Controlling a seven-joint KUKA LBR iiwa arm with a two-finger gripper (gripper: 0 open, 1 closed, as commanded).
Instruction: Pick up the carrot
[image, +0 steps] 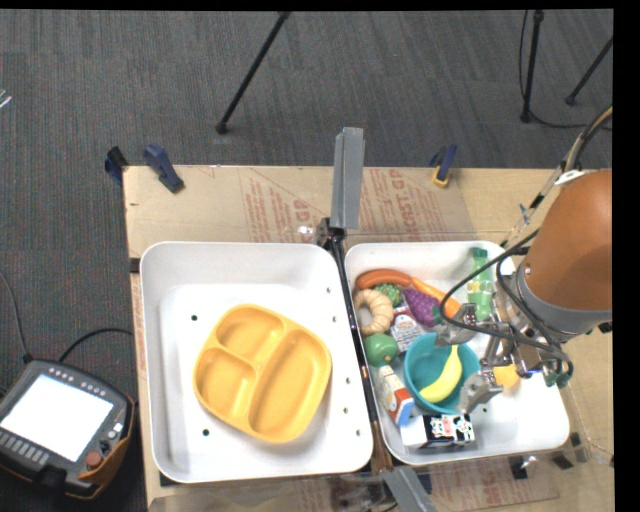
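We count two shallow white bins side by side on the cardboard-topped bench (250, 200). The left bin (170, 270) holds one item — a yellow divided plate (263, 372) with three compartments, lying flat near the middle. The right bin (540, 425) is crowded along its left half: an orange sausage-shaped piece (383, 278) at the far edge, a pale ring-shaped pastry (376, 308) just below it, a purple piece (420, 306) beside that, and the carrot (437, 297) lying slantwise between the purple piece and the gripper, its orange body running toward the bin's middle. Nearer the front we list a green round fruit (380, 348), a small red-and-white carton (407, 332), a teal bowl (440, 372) with a banana (445, 373) resting inside it, a white bottle with a red label (393, 392) along the left wall, and a black-and-white carton (448, 429) at the front edge. The arm (575, 250) reaches in from the right, and its gripper (490, 375) sits low just beside the bowl's right rim, apart from the carrot — we cannot tell how wide it stands. A tablet-like controller (55, 420) lies on the floor at lower left.
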